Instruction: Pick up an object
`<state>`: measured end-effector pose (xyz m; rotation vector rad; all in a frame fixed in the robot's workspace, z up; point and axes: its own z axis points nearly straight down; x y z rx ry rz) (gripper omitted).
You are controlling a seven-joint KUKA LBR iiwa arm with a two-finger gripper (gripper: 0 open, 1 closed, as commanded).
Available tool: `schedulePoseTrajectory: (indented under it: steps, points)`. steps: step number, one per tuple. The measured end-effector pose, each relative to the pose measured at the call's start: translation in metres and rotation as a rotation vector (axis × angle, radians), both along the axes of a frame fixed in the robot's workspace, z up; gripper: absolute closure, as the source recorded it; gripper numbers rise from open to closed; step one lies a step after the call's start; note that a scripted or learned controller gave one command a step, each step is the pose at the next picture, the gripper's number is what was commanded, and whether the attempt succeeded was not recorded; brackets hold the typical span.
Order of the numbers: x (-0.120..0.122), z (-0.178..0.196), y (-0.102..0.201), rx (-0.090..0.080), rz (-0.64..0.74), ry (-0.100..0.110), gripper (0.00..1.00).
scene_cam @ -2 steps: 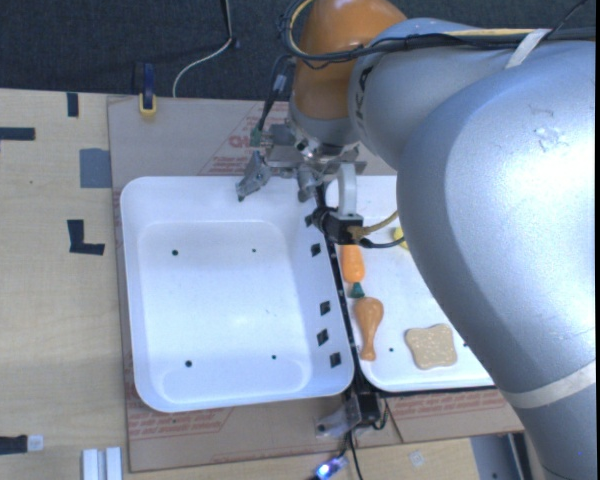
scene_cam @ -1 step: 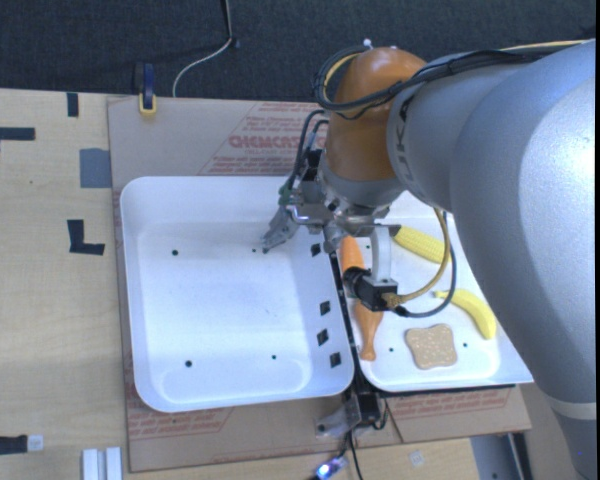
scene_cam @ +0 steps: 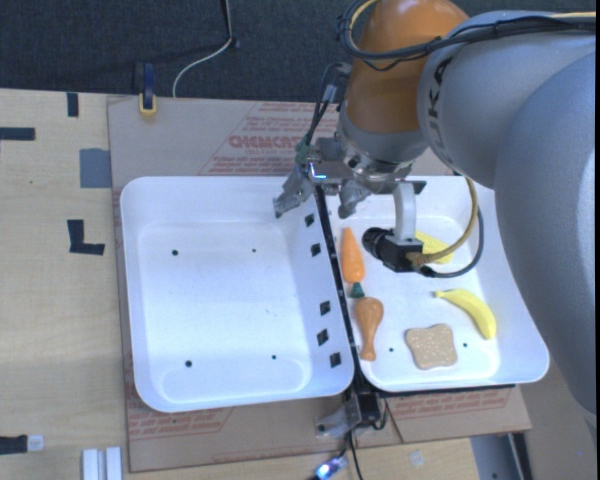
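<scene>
**A:** Where is the arm?

**B:** The grey arm (scene_cam: 520, 118) comes in from the right, its orange band (scene_cam: 400, 28) high over the back of the bins. The gripper (scene_cam: 320, 200) hangs above the divide between the two white bins, near their far rims.

**A:** And the pincer?

**B:** Spread. One finger (scene_cam: 288, 200) points down over the left bin (scene_cam: 160, 268), the other (scene_cam: 350, 200) over the right bin (scene_cam: 510, 368), with nothing between them.

**A:** What could it pick up?

**B:** All the objects lie in the right bin. A toy carrot (scene_cam: 352, 256) sits lengthwise just beside the dividing wall, below the gripper and apart from it. Nearer the camera, a toy chicken drumstick (scene_cam: 367, 324) lies along the same wall. A slice of toy bread (scene_cam: 432, 346) rests flat near the front rim, and a toy banana (scene_cam: 472, 311) curves beside it to the right. A second yellow piece (scene_cam: 432, 245) (partly hidden, so I cannot tell what it is) lies farther back, behind a black unit (scene_cam: 388, 248) hanging from the wrist with a yellow cable (scene_cam: 467, 238) looping round it.

**A:** And the bench?

**B:** Cardboard (scene_cam: 250, 138) lies under the bins.
</scene>
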<state>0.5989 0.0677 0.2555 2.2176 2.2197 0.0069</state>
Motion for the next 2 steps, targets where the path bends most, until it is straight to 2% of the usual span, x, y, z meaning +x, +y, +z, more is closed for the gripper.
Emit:
schedulePoseTrajectory:
  steps: [1, 2]
  points:
    - [0.014, -0.088, 0.062, 0.0, 0.003, 0.015, 0.0]
    - [0.071, 0.0, 0.103, 0.002, 0.003, -0.001, 0.0]
